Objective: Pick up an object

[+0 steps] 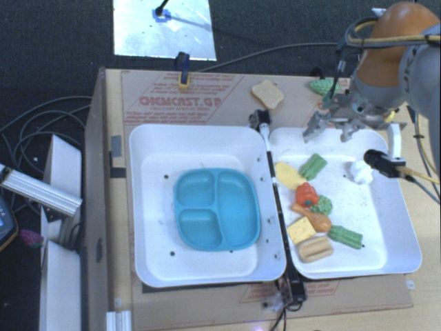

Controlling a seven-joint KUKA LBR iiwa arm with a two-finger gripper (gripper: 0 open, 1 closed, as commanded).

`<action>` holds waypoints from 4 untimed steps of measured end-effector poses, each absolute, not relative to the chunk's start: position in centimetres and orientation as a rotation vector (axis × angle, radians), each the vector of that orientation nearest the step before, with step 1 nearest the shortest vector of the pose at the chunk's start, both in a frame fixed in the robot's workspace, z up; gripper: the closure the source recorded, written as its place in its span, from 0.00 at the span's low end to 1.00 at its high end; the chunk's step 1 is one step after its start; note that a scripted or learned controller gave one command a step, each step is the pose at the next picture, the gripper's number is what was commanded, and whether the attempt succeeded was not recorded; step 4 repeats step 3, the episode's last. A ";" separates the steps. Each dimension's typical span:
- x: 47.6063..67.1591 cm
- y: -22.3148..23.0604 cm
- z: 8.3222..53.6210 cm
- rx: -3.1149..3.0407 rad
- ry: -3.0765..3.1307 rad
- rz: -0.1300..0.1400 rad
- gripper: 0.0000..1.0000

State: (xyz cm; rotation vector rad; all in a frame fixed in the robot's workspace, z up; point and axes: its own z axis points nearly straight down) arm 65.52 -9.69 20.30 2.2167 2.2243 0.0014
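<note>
The gripper (329, 127) was seen spread open and empty above the right bin's (400, 216) far edge. The green pickle (313, 165), lying nearest inside, was judged light, rigid, slippery plastic, best pinched across its middle.

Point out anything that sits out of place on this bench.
Two items lie outside the bins: a bread slice on the cardboard behind them, and a green piece further right. The other toy food sits in the right bin.
</note>
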 end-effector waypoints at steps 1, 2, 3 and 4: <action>63.1 -8.9 8.8 2.221 2.223 0.000 0.00; 56.9 -8.4 8.4 2.220 2.223 0.000 0.00; 57.0 -8.3 9.5 2.218 2.222 0.004 1.00; 57.0 -8.3 9.5 2.218 2.222 0.004 1.00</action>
